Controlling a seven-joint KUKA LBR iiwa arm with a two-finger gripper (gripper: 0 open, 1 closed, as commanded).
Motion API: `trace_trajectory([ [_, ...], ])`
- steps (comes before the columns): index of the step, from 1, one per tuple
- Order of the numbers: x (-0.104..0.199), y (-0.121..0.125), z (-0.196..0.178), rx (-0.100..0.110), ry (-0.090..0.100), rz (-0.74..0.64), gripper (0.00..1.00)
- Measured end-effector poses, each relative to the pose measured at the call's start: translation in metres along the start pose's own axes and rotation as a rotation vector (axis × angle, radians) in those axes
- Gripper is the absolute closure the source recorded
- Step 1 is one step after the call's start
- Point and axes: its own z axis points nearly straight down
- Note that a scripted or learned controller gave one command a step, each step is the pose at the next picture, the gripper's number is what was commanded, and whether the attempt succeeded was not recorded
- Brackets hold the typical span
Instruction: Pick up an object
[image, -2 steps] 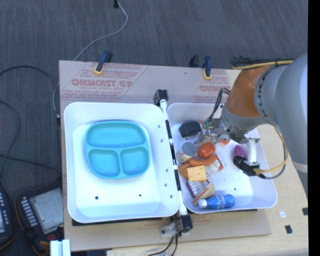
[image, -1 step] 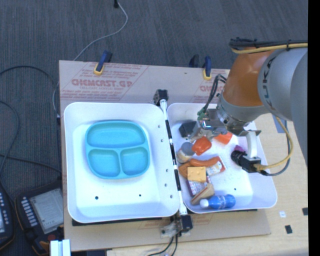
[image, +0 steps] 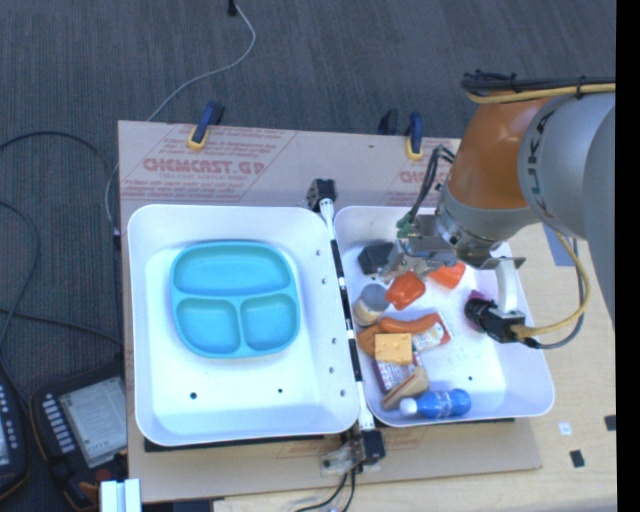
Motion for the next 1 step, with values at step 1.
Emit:
trace_trajectory([
  [1,0.0006,0.0003,-0.0074,0.004,0.000,-0.002,1.00],
])
